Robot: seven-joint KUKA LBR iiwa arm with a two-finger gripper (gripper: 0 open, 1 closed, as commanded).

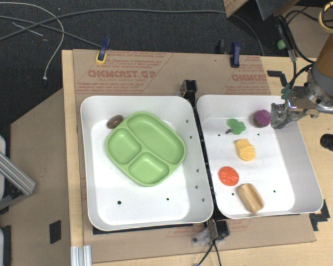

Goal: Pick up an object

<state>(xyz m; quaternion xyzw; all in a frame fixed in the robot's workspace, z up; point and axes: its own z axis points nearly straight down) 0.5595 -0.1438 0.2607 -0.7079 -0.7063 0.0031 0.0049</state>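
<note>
The tool (279, 117) is seen low over the right bin (299, 165), at its far right part, just beside a purple piece (261, 118); whether it is open or closed cannot be told. A green piece (236, 127), a yellow piece (245, 150), an orange-red piece (228, 175) and a tan piece (250, 197) are spread across that bin. A green divided plate (146, 148) and a brown piece (115, 122) are held by the left bin (100, 204).
</note>
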